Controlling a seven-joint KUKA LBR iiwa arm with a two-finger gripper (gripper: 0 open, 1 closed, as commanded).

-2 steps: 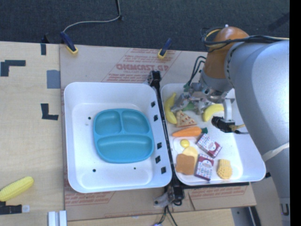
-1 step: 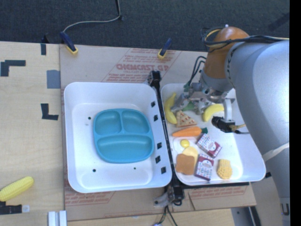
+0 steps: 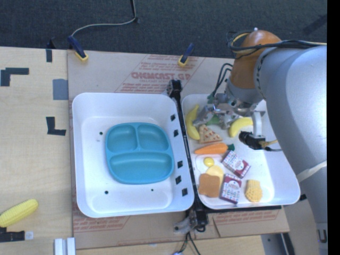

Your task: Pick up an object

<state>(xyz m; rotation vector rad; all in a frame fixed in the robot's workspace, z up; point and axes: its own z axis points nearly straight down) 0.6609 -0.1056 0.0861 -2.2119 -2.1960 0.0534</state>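
The right bin (image 3: 276, 182) holds several toy foods: a yellow banana (image 3: 191, 122) at its left wall, a pizza slice (image 3: 209, 135), an orange carrot (image 3: 211, 149), a second banana (image 3: 240, 124), two red cartons (image 3: 236, 164) (image 3: 230, 189), a toast slice (image 3: 209, 185), a cheese wedge (image 3: 215, 171) and a yellow corn piece (image 3: 253, 190). My gripper (image 3: 219, 112) is low in the far part of this bin, just above the pizza slice and between the two bananas. The grey arm and its orange band (image 3: 249, 62) hide the bin's far right corner.
The left bin (image 3: 85, 142) holds a blue divided plate (image 3: 140, 152). A yellow corn cob (image 3: 18, 212) lies on the bench at the lower left. Clamps (image 3: 78, 49) (image 3: 186, 57) sit on the cardboard's far edge, and black clips line the wall between the bins.
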